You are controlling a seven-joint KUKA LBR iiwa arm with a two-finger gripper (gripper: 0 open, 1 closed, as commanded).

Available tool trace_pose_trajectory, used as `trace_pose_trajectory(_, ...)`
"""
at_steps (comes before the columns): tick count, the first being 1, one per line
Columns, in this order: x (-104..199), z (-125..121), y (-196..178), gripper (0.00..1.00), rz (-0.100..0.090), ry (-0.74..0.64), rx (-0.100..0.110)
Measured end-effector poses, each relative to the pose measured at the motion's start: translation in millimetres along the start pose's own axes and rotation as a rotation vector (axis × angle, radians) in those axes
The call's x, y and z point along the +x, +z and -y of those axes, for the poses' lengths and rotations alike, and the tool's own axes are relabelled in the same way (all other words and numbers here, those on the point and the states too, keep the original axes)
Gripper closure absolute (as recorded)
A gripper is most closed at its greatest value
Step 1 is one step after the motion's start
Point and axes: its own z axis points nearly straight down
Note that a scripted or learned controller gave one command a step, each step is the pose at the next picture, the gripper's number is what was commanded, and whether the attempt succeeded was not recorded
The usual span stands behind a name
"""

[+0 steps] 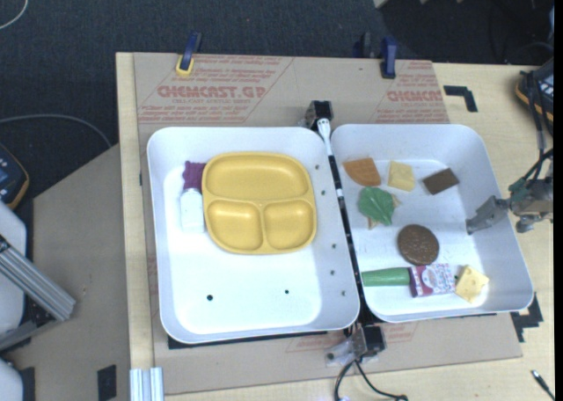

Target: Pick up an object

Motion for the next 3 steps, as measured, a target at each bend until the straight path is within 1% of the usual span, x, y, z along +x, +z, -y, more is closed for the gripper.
trace_pose_trajectory(1, 0.2, -3.1, -6.1, 0.00, 0.004, -0.004, -0.012)
trace_pose_trajectory(2, 6.2, -6.2, 55.5, 0.00, 0.000, -0.004, -0.006)
trace_pose_trajectory(3, 7.1, -6.3, 108.5, 0.00, 0.000, -0.004, -0.007)
